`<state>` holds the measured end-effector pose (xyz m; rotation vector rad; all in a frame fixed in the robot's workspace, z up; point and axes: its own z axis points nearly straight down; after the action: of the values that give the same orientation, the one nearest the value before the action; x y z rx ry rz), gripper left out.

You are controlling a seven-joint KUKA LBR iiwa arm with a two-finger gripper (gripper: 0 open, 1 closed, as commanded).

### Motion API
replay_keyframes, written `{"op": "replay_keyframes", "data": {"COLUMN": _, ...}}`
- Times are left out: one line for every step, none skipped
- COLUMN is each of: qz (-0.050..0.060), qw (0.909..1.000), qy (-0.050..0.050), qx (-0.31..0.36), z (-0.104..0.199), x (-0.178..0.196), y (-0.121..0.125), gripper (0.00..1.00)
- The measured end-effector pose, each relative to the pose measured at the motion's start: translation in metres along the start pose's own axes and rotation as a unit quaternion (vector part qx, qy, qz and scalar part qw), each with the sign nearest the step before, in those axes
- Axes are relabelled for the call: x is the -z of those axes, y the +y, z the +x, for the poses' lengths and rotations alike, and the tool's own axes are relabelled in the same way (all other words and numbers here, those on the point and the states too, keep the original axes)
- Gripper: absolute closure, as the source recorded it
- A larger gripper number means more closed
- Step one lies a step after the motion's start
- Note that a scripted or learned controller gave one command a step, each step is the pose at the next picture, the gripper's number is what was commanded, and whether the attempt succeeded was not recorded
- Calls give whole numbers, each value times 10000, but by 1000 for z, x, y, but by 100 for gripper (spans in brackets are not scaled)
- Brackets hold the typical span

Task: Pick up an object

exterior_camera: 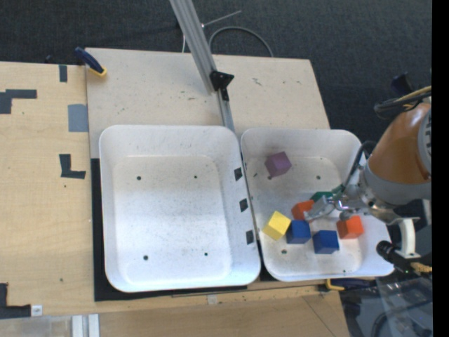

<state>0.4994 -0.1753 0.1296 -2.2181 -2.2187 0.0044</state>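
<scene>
the gripper (324,203) is down in the right bin (298,140) among the blocks, beside the orange block (302,208); can't tell if it's gripping. nothing's lifted yet, so the pick remains.

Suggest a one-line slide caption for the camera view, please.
Gripper low in the right bin among orange, blue and yellow blocks; purple block apart.

No readable text or labels anywhere here.
</scene>
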Motion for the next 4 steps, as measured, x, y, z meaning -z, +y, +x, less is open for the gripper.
{"op": "replay_keyframes", "data": {"qz": -94, "qw": 10000, "qy": -14, "qx": 4, "z": -1, "x": -14, "y": 6, "gripper": 0}}
{"op": "replay_keyframes", "data": {"qz": -110, "qw": 9999, "qy": -14, "qx": 2, "z": -1, "x": -4, "y": 7, "gripper": 100}}
{"op": "replay_keyframes", "data": {"qz": -18, "qw": 10000, "qy": -9, "qx": 1, "z": -3, "x": 37, "y": 12, "gripper": 100}}
{"op": "replay_keyframes", "data": {"qz": -46, "qw": 10000, "qy": -14, "qx": 5, "z": -3, "x": 90, "y": 13, "gripper": 100}}
